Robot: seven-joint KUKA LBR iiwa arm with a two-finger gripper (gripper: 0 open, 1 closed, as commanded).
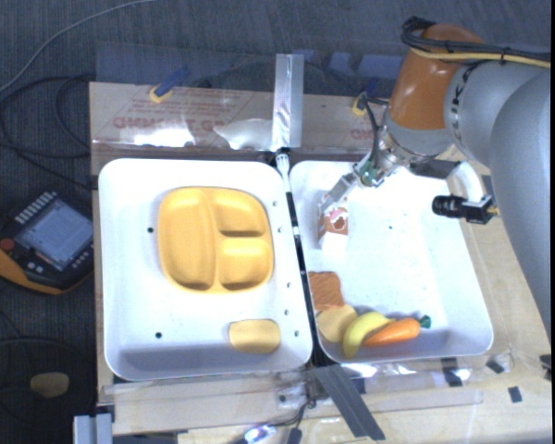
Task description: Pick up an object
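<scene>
My gripper [334,200] reaches down into the upper left part of the right bin [416,248], close to the divider between the bins. A small red and white object [335,221] sits right at its tip, touching or just under it. I cannot tell whether that object is gripped. Along the right bin's near left corner lie a brown toast-like piece [326,289], a tan round piece [332,323], a yellow banana [361,330] and an orange carrot [394,331]. The left bin [129,276] holds a yellow divided plate [215,239] and a yellow block [254,335].
The grey arm with its orange band [425,81] comes in over the right bin's far right corner. A black fitting [462,206] sticks out at that bin's right rim. A handheld control unit [42,243] lies on the floor left of the bench.
</scene>
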